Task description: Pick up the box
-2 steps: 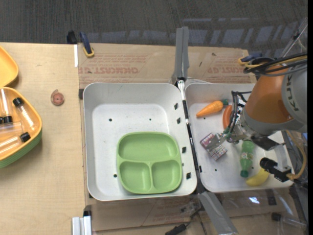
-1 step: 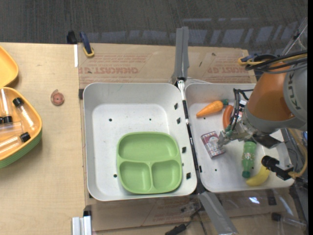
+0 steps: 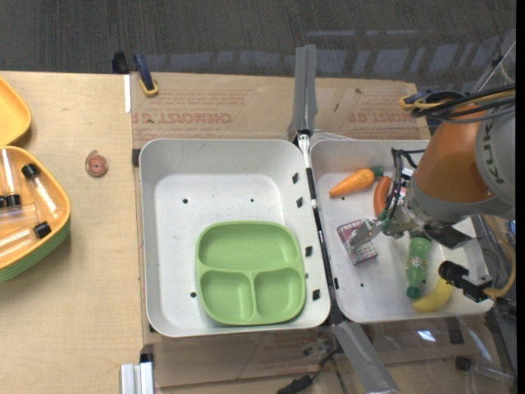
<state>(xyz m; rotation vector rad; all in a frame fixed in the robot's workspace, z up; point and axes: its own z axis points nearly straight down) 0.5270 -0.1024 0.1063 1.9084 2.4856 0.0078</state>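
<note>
Lying in the right bin (image 3: 349, 298), the box (image 3: 358, 242) sits beneath the claw (image 3: 368, 235), whose fingers straddle its top edge, narrowly spread, touching rather than lifting it.

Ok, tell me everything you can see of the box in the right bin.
The box is small and flat, printed pink and grey with a shiny, foil-like face. It lies tilted on the floor of the right bin, left of the green bottle and below the carrot. The claw sits at its upper right corner, seemingly touching it.
</note>
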